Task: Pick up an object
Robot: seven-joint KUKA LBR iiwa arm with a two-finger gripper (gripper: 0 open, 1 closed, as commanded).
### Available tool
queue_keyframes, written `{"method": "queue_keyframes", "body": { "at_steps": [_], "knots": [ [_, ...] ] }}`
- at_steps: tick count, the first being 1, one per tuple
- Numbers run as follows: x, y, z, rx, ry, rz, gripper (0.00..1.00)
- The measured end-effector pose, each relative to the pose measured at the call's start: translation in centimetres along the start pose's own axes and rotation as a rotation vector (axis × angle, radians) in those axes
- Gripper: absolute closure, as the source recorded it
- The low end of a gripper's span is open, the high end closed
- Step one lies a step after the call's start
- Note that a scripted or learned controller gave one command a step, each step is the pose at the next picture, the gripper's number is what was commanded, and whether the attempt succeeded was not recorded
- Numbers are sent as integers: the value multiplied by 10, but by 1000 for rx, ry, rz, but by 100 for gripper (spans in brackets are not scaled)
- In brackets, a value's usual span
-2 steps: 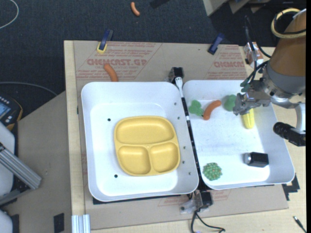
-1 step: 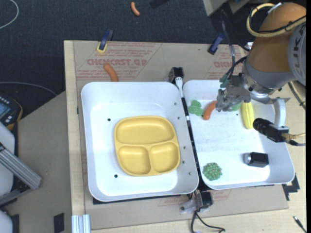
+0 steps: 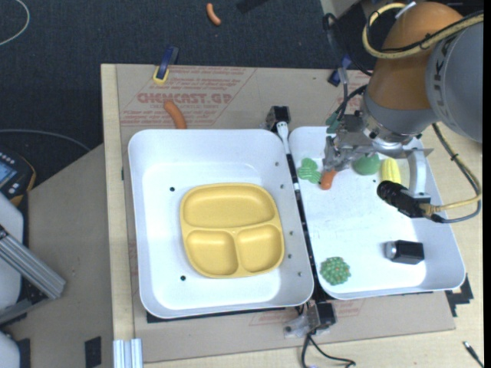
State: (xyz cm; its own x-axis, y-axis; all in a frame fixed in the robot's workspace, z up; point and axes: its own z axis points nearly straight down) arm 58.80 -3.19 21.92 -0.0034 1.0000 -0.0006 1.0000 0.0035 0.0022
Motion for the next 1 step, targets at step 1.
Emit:
{"method": "queue_keyframes", "body": {
  "at_steps": [1],
  "knots": [
    [-9, 1, -12, -1, 0, 4, 100]
  ]
}}
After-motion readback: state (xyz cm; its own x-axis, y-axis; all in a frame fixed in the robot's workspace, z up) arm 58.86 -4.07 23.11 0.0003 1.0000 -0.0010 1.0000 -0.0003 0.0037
